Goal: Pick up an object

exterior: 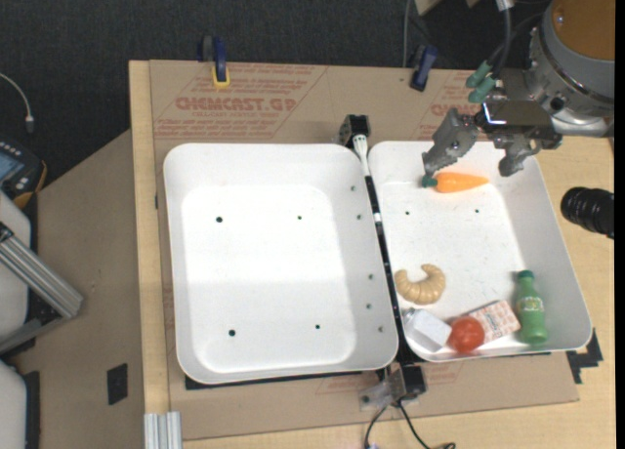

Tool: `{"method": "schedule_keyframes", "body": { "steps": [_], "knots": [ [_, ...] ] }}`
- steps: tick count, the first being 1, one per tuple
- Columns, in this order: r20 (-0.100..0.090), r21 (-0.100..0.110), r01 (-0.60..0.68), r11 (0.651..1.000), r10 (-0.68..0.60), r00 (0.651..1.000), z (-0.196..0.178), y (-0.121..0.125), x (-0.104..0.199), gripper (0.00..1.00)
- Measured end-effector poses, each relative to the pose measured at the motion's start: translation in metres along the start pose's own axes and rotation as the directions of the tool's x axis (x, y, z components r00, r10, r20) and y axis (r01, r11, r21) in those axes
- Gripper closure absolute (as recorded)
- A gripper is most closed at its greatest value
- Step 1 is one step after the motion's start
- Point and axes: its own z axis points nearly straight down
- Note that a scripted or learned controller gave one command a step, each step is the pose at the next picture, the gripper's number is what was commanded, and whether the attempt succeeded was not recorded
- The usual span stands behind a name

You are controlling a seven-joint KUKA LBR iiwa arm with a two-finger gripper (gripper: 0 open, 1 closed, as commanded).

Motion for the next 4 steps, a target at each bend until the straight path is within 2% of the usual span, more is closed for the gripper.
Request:
{"method": "schedule_keyframes", "body": {
  "steps": [1, 2, 3, 4],
  "knots": [
    [-0.004, -0.005, 0.008, 1.000, -0.008, 1.000, -0.069, 0.000, 0.111, 0.00],
    [-0.002, 0.002, 0.002, 1.000, -0.002, 1.000, -0.068, 0.000, 0.171, 0.00],
    [-0.001, 0.002, -0.003, 1.000, 0.003, 1.000, -0.068, 0.001, 0.187, 0.00],
    [-0.002, -0.002, -0.003, 1.000, 0.003, 1.000, -0.079, 0.001, 0.187, 1.00]
  ]
}}
